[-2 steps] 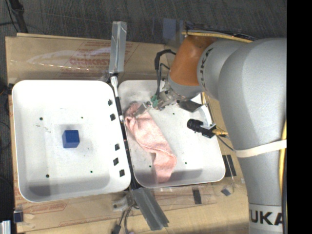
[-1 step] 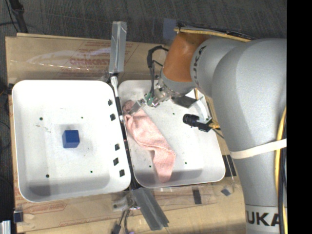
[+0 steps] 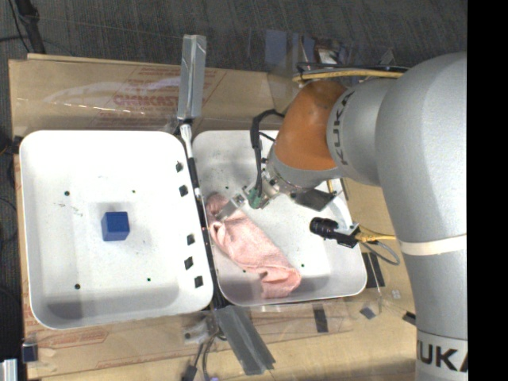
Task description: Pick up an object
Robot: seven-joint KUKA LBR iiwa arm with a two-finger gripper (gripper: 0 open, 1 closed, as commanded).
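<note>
Pink crumpled cloth (image 3: 251, 248), soft and folded on itself, lies in the right-hand shallow white bin (image 3: 349, 272), stretched at a slant from the bin's left wall near its middle down toward the near edge, where its thicker rolled end stops just short of the rim. A small pale pink fold at its upper end sits close beside the bin's left wall. The two-finger gripper (image 3: 255, 198) hangs low over this bin, just above and to the right of the cloth's upper end, with a greenish part showing at its tip; how far its tips are parted I cannot tell, and nothing is seen between them. Above it rises the grey arm (image 3: 413, 133) with its orange band (image 3: 305, 129), reaching in from the right and covering the bin's far right corner. A black cylindrical fitting with a yellow cable (image 3: 333, 230) juts from the arm over the right part of the bin, well apart from the cloth.

In the left-hand shallow white bin (image 3: 48, 157) a small blue cube (image 3: 116, 225) rests on the floor, somewhat left of centre and well apart from every wall. The two bins stand side by side, their inner walls touching along a line of black clips (image 3: 189, 240), on a brown cardboard-covered bench (image 3: 95, 94).
</note>
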